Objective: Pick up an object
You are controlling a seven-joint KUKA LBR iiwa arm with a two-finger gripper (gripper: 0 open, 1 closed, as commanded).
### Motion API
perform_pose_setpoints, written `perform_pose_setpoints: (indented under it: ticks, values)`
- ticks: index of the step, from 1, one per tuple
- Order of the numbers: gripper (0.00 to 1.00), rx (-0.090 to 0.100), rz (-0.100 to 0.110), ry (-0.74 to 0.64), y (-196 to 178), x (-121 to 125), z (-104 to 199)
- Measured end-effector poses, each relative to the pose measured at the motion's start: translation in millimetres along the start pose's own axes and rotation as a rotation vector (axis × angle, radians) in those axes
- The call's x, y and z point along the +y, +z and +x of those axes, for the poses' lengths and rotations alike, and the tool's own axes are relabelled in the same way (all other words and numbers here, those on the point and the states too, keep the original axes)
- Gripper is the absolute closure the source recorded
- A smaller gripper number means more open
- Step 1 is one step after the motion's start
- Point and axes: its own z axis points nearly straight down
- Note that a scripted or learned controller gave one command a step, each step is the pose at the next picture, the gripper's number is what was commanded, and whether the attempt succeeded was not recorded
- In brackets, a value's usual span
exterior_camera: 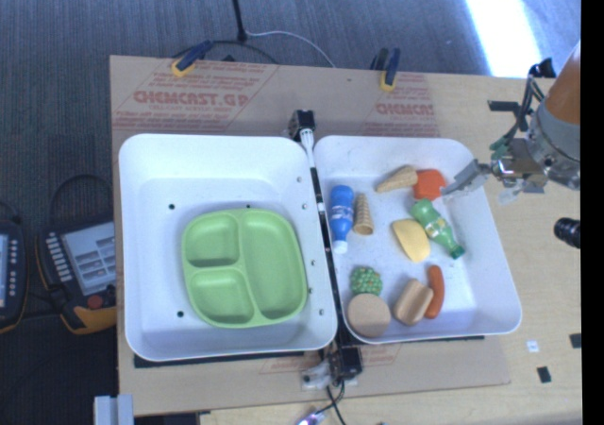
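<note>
Over the right bin's (486,253) right edge, the gripper (472,178) hovers; its finger state is unclear. Approach step: next, descend onto the green bottle (437,229).

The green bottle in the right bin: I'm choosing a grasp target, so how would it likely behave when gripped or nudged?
The green bottle lies on its side and looks rounded, so it may roll if nudged. It looks like smooth toy plastic, probably light and rigid, perhaps slippery. It touches the yellow piece, which may shift too.
</note>
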Motion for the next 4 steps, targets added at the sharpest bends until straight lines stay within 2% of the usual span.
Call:
perform_pose_setpoints:
  ticks: [1, 2, 3, 4]
  values:
    - [0.0, 0.0, -0.001, 0.124, 154, -3, 6]
    - [0.0, -0.005, -0.015, 0.121, 163, -66, 19]
    - [1.0, -0.009, -0.02, 0.123, 151, -65, 17]
    - [0.0, -0.009, -0.019, 0.123, 151, -65, 17]
